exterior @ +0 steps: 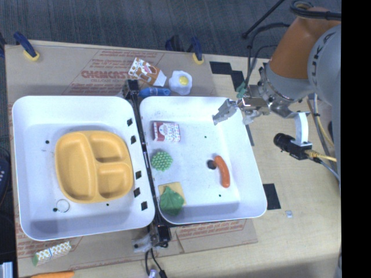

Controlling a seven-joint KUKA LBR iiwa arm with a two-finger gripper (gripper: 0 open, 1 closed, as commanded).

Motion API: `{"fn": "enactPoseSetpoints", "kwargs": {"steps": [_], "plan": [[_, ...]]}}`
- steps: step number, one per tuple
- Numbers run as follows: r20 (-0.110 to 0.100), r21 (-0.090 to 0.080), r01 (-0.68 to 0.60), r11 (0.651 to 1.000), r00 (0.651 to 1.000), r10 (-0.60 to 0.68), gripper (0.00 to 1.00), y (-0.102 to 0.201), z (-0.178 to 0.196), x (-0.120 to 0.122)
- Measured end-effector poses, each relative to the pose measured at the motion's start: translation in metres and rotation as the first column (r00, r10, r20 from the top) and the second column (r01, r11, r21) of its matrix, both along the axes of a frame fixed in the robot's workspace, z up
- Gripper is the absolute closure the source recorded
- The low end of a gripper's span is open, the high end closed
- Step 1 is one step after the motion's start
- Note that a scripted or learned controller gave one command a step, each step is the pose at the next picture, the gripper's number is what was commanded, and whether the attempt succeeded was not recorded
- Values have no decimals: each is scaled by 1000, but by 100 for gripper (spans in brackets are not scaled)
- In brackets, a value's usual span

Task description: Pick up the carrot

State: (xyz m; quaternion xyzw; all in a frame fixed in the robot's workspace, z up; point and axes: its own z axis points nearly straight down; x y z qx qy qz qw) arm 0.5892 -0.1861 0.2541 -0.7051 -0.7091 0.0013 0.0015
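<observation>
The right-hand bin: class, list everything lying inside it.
Inside the right-hand bin: an orange carrot, a red and white carton, a green bumpy ball, and a green leafy piece on a yellow square, which it partly covers.

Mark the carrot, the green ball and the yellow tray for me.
carrot [222,171]: camera view, middle of its orange body.
green ball [162,160]: camera view, centre of its bumpy top.
yellow tray [74,165]: camera view, floor of its large compartment.
</observation>
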Motion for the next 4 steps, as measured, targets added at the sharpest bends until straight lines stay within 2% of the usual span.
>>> {"fn": "enactPoseSetpoints", "kwargs": {"steps": [1,2,3,4], "plan": [[0,2,-273,962,962,273,0,-25,-43,-66],[0,5,-446,895,895,446,0,65,-154,-113],[4,-1,-599,801,800,599,0,12,-127,-54],[1,3,-281,960,960,281,0,51,-163,-96]]}}
